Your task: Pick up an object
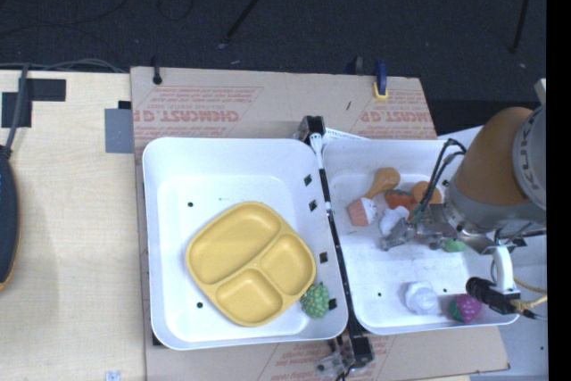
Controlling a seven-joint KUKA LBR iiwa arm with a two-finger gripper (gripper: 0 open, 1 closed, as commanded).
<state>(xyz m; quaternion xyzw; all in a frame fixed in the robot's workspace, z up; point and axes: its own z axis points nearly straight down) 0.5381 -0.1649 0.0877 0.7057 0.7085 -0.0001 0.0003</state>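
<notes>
We see the grey arm with its orange band reaching in from the right, low over the right shallow white bin (361,303). Its pincer (399,234) points to the left and sits among a small cluster of things in the far part of that bin. Whether the pincer holds something, we cannot tell, because the metal parts are small and blurred.

Just to the left of the pincer lies a small pink and white block (361,211), and this is the nearest candidate, in our judgement. Beyond it, on the far side, lies a tan pear-shaped toy (384,182), its long axis slanted from near-left to far-right. An orange rounded piece (419,192) is partly hidden behind the cables of the arm.

Nearer to us, well apart from the pincer, rest a pale white crumpled object (418,297) and a magenta berry-like toy (464,309) at the near right corner.

The left white bin (169,183) holds a yellow divided plastic tray (251,261) and a green bumpy cluster (315,300) touching its near right edge.
</notes>
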